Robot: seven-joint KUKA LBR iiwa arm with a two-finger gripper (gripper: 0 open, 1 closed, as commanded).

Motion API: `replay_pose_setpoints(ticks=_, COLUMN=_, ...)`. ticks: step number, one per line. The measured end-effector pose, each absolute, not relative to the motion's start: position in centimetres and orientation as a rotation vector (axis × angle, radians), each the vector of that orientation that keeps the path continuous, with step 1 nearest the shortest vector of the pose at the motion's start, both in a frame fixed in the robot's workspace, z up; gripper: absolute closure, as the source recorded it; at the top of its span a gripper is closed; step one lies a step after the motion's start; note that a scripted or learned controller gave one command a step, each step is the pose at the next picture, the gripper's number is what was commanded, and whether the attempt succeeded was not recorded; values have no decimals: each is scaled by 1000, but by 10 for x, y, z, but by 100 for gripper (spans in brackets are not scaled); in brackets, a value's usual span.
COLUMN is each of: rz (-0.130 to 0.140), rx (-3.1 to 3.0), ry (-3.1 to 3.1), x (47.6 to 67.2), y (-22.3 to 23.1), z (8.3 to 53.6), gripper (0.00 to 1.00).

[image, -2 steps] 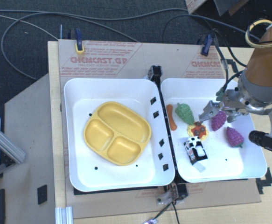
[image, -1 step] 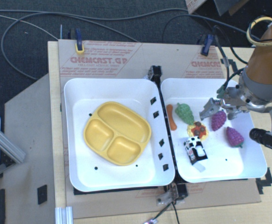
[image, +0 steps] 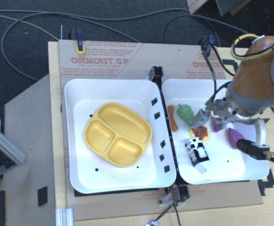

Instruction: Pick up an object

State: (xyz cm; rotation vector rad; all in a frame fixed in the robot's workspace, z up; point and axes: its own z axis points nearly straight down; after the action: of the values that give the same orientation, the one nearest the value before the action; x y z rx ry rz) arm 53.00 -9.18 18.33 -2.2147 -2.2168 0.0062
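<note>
Toys for picking, a green lump (image: 185,112), an orange stick (image: 173,118) and a black-and-white block (image: 196,151), are seen lying unlifted in the right bin (image: 221,172), the gripper (image: 206,118) is poised low among them, and its grasp cannot be told.

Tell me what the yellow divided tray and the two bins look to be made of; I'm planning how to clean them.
The yellow tray looks like moulded plastic: one even colour, rounded compartment walls, a soft sheen. The left bin and right bin also look like white plastic, smooth and slightly glossy with rounded corners; thin formed sheet seems likely, though the look leaves that open.
</note>
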Motion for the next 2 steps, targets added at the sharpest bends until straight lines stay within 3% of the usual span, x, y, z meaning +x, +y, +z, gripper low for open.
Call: replay_pose_setpoints(ticks=2, rz=3, rx=-2218, ry=-2218, x=530, y=-98, z=83, gripper=0)
